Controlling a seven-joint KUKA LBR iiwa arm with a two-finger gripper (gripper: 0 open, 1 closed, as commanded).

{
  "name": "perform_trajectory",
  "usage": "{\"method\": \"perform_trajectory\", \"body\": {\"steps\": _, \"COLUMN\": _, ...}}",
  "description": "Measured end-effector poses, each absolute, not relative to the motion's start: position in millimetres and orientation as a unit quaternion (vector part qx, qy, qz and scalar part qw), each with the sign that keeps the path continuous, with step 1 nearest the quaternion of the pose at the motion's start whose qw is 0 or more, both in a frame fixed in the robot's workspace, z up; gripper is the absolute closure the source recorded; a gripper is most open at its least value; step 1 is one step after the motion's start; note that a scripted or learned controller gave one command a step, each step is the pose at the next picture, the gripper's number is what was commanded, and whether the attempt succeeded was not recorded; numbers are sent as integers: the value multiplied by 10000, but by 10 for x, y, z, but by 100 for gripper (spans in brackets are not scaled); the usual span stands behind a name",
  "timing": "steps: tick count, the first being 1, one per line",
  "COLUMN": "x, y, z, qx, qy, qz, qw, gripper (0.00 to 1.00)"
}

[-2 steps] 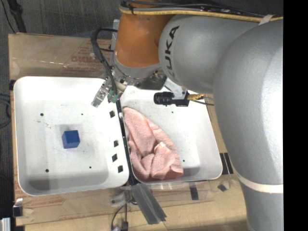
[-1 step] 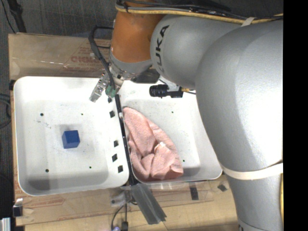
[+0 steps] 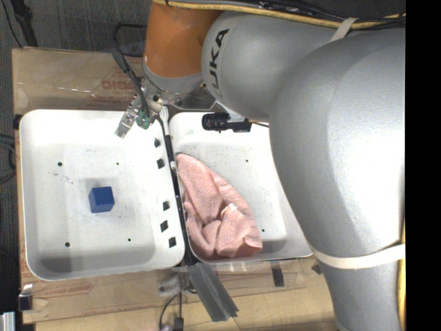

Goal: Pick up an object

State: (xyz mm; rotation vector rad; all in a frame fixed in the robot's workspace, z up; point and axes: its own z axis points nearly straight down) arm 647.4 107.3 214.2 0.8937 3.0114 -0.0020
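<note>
Camera view: a blue cube (image 3: 101,199) is seen alone on the floor of the left bin (image 3: 41,126), well apart from its walls. A pink cloth (image 3: 215,211) is bunched in the right bin (image 3: 265,154). The gripper (image 3: 133,121) is seen over the left bin's far edge; its state cannot be told. For a clean pick, the cube should be approached from straight above and centred before closing.

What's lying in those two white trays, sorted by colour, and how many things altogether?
Blue: 1, a small blue cube in the left tray.
Pink: 1, a crumpled pink cloth in the right tray.
Total: 2
</note>
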Motion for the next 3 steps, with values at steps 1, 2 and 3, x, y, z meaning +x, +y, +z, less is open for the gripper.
{"method": "perform_trajectory", "body": {"steps": 1, "x": 6281, "y": 1467, "z": 2268, "qx": 2706, "qy": 9627, "qz": -11, "qw": -11, "gripper": 100}}
{"method": "perform_trajectory", "body": {"steps": 2, "x": 6031, "y": 1780, "z": 2208, "qx": 2587, "qy": 9659, "qz": -14, "qw": -11, "gripper": 100}}
{"method": "perform_trajectory", "body": {"steps": 3, "x": 6393, "y": 1816, "z": 2118, "qx": 1526, "qy": 9883, "qz": 0, "qw": 13, "gripper": 100}}
